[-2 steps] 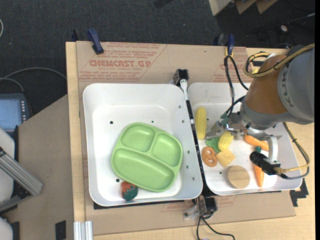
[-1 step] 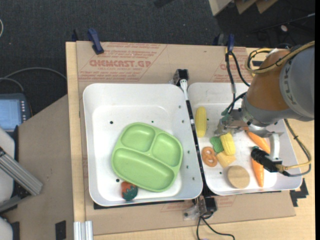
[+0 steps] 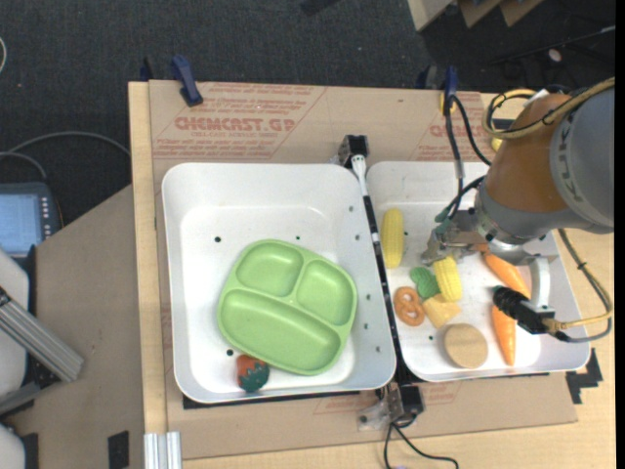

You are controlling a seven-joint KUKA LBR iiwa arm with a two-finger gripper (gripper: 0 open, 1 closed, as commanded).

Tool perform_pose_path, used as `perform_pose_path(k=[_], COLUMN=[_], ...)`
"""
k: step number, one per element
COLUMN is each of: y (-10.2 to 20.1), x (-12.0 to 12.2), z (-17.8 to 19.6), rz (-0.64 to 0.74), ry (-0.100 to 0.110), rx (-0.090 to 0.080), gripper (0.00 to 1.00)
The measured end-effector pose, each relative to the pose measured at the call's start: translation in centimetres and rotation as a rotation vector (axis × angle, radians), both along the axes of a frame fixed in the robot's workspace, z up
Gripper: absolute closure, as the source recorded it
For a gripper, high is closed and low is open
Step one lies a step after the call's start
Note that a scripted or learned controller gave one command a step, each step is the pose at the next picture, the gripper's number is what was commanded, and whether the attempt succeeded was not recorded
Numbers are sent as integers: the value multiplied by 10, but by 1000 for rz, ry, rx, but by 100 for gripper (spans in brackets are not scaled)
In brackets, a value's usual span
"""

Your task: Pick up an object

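Note:
My gripper [image 3: 441, 249] is low in the right bin [image 3: 420, 179], under the grey arm with its orange band. Just below it lies a short yellow corn cob [image 3: 448, 278], with a green leafy piece [image 3: 424, 283] on that cob's left. A longer yellow corn cob [image 3: 393, 237] lies by the bin's left wall. An orange ring-shaped piece [image 3: 408, 306], a yellow chunk [image 3: 440, 312] and a tan round [image 3: 465, 346] sit nearer the front. Two carrots [image 3: 509, 272] [image 3: 504, 334] lie to the right, partly under the arm.
The left bin [image 3: 186, 262] holds a green divided plate [image 3: 288, 306] and a small red and green piece [image 3: 251, 373] at its front edge. A black clip [image 3: 354, 149] sits where the bins meet. Cables run over the right bin's far corner.

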State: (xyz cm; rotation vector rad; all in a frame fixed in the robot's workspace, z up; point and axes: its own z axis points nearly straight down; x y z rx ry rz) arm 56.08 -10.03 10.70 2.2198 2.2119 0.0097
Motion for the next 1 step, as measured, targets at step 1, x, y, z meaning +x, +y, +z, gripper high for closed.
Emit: perform_pose_path(k=[1], y=[68], x=[-40], z=[81], rz=[9], ry=[7], rx=[3], gripper=[100])
